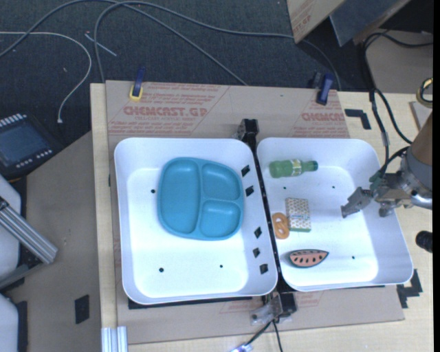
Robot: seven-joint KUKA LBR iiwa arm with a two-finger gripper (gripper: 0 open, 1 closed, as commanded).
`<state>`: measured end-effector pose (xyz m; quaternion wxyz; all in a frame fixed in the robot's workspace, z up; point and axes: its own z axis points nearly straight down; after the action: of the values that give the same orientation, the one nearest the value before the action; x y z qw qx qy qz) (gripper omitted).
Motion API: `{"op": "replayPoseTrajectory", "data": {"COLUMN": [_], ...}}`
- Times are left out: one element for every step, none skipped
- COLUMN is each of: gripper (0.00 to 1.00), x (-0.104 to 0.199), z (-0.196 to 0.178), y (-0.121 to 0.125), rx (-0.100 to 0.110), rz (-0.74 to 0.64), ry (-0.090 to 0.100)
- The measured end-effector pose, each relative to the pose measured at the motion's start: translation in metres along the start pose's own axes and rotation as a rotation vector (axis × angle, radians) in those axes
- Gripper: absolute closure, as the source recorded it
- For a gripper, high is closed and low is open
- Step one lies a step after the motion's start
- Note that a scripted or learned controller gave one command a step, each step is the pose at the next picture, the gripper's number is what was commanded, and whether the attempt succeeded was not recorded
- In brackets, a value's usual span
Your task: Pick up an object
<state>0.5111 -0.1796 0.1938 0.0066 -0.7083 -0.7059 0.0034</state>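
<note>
Where clamps hold it, board (pixel 179 103) reads "CHEMCAST GP"

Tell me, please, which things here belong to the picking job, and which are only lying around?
For the job:
gripper, above the right bin
green bottle
sponge
pretzel
watermelon slice
blue plate, in the left bin

Lying about:
cables
cardboard box
clamps

1. Bins (pixel 137 261): white, small black dots.
2. Plate (pixel 201 198): solid light blue.
3. Bottle (pixel 292 168): green, yellow cap.
4. Packet (pixel 298 214): grey-green, fine speckle.
5. Pretzel (pixel 280 225): orange.
6. Watermelon slice (pixel 307 258): pink-red, dark seeds, green rind.
7. Table (pixel 172 103): tan, red lettering.
</note>
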Motion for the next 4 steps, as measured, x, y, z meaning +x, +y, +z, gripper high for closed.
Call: {"op": "replayPoseTrajectory", "data": {"gripper": [0.0, 0.0, 0.0, 1.0], "x": [0.0, 0.004, 0.005, 0.005], "z": [-0.007, 0.055, 0.108, 0.094], "y": [0.003, 0.008, 0.007, 0.009], "rx": [-0.013, -0.007, -0.007, -0.015], "rz": [-0.004, -0.004, -0.003, -0.003], "ry": [-0.003, -0.001, -0.001, -0.003]}}
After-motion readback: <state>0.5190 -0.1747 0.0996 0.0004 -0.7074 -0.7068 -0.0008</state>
